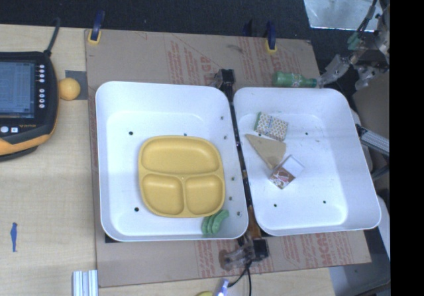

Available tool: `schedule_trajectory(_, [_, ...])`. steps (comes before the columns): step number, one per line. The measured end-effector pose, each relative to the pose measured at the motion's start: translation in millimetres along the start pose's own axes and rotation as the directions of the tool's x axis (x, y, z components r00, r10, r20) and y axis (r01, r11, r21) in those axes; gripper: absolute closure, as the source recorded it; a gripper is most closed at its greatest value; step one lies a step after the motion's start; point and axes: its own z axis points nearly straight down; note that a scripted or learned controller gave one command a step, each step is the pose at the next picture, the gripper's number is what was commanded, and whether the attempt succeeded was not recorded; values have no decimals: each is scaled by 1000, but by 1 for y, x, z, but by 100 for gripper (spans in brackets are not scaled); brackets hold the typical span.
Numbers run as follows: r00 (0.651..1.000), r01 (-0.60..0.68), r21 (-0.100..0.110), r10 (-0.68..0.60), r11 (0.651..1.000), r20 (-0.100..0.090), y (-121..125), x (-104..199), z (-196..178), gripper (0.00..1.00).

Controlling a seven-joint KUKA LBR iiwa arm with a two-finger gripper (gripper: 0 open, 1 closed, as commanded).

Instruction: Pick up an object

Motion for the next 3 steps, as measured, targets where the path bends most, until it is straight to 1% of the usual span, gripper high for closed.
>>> schedule_trajectory(1, [1000, 2, 2, -2, 1000, 0, -22, 62, 57, 0])
schedule_trajectory(2, [1000, 1, 4, -1, 1000, 0, -53, 69, 150, 0])
schedule_trajectory(3, [1000, 2, -2, -2, 1000, 0, -42, 70, 191, 0])
